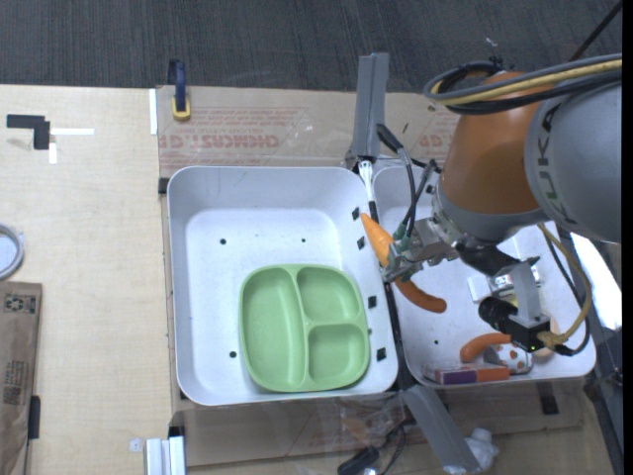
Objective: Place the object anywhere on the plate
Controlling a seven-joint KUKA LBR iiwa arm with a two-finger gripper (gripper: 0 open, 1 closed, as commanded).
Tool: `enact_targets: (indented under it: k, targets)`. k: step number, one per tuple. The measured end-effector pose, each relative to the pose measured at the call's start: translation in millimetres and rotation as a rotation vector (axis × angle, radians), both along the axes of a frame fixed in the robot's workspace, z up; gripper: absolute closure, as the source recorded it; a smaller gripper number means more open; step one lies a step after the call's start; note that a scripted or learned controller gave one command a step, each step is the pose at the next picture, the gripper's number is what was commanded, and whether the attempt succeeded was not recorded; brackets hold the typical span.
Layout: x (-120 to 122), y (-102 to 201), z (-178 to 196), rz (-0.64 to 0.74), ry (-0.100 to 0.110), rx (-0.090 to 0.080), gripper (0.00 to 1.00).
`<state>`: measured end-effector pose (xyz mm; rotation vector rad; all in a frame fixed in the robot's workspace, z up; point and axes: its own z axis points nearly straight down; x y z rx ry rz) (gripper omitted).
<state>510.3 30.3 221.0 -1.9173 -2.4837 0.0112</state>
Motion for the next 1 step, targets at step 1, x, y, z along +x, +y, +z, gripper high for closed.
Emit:
enact_targets:
  k: [1]
  targets:
    - [0.1, 0.0, 0.1, 0.000, 0.000, 0.000, 0.00]
